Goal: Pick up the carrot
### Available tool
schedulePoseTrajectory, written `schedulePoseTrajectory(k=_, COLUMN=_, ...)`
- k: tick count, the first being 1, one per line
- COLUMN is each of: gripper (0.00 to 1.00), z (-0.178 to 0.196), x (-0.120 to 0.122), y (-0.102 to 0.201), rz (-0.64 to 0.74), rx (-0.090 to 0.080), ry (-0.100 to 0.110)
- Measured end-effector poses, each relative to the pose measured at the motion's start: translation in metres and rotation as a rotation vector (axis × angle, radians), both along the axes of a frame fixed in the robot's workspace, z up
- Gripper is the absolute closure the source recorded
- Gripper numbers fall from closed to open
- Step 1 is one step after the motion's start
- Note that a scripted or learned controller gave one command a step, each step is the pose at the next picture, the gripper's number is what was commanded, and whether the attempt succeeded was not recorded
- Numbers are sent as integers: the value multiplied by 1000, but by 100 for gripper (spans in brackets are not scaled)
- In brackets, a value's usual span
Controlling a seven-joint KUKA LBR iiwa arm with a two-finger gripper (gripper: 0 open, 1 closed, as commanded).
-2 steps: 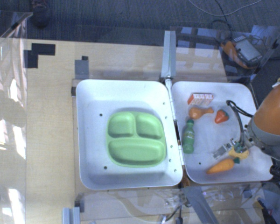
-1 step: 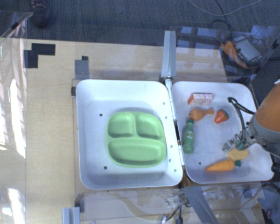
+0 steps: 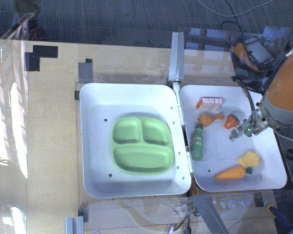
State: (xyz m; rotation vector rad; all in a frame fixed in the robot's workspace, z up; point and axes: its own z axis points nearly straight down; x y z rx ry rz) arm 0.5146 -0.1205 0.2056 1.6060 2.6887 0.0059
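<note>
The carrot [image 3: 231,173] lies lengthwise left-to-right, below and slightly left of the end effector [image 3: 240,130], whose finger state cannot be told.

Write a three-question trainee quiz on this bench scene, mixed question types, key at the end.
1. True or false: the orange toy carrot lies in the right white bin.
2. Which item lies closest to the carrot?
A. green plastic bottle
B. yellow toy corn cob
C. red toy strawberry
3. Fill in: the light green compartment tray sits in the ____ white bin.

Key
1. True; it lies apart from the two-finger gripper.
2. B.
3. Left.
</note>
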Motion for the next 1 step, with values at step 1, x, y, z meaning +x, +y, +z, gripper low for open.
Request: schedulePoseTrajectory(k=1, gripper=100, z=-13, x=40, y=57, rz=471, rx=-3, ry=1)
